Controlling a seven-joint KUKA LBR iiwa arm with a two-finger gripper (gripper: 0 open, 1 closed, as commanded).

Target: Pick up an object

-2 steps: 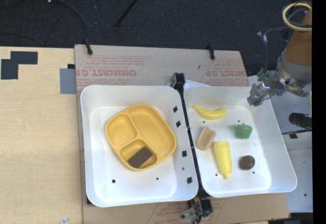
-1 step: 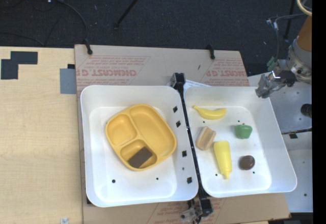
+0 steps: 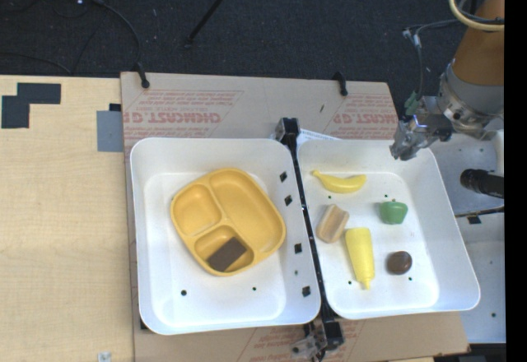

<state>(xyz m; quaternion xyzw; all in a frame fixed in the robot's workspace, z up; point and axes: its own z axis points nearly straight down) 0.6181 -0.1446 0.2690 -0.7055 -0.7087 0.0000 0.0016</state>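
Observation:
The right bin (image 3: 428, 286) holds several small objects: a yellow banana (image 3: 338, 181), a tan bread-like piece (image 3: 333, 223), a yellow bottle-shaped item (image 3: 360, 256), a green pepper (image 3: 393, 211) and a dark brown round item (image 3: 399, 262). My gripper (image 3: 406, 142) hangs over the bin's far right corner, above and to the right of the green pepper, touching none of the objects. Nothing shows between its fingers.
The left bin (image 3: 165, 303) holds a yellow compartment tray (image 3: 198, 208) with a brown block (image 3: 228, 253) in its near compartment. A black divider (image 3: 300, 220) separates the bins. Cardboard (image 3: 247, 109) lies behind them, and cables cross the dark floor.

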